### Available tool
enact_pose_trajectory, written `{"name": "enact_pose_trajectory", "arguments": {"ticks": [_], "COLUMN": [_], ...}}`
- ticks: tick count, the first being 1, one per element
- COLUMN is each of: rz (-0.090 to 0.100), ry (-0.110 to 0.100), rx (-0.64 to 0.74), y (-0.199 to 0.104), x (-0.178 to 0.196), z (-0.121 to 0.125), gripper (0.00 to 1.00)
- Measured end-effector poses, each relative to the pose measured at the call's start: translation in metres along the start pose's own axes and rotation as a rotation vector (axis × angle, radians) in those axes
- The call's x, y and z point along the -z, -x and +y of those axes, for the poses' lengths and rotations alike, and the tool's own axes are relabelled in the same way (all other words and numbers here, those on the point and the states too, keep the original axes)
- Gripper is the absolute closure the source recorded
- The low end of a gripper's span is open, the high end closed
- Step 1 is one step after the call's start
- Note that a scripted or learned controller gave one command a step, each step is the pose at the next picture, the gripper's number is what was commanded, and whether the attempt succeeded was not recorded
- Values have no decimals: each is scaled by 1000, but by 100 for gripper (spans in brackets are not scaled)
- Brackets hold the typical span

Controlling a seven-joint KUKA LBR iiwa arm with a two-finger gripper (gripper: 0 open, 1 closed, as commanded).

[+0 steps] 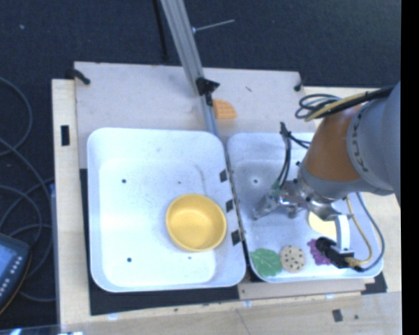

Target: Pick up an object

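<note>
In the right bin (255, 155), my gripper (262, 206) hangs low over the bin floor near its left wall, below the orange band of the arm (329, 152). Along the bin's front edge lie a green flat piece (265, 260), a round speckled cookie (292, 257) and a purple object (319, 251). A pale yellow object (322, 224) is partly hidden under the wrist. The gripper is above and to the left of these things, apart from them. Nothing shows held in it.
A yellow bowl (195, 222) sits in the left bin (119, 159), close to the wall between the bins. A slanted metal pole (187, 44) rises behind the bins. A small orange object (224, 109) lies on the bench behind them.
</note>
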State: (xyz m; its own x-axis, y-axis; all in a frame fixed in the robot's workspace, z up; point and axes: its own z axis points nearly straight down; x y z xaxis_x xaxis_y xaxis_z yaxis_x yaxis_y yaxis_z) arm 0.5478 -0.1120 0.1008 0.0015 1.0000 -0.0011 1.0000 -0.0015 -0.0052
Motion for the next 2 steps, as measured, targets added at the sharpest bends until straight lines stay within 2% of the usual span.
{"name": "enact_pose_trajectory", "arguments": {"ticks": [1,2], "rz": [1,-1], "ry": [8,13], "rx": [-7,-3], "y": [1,3], "x": [15,75], "z": [2,-4], "gripper": [100,100]}}
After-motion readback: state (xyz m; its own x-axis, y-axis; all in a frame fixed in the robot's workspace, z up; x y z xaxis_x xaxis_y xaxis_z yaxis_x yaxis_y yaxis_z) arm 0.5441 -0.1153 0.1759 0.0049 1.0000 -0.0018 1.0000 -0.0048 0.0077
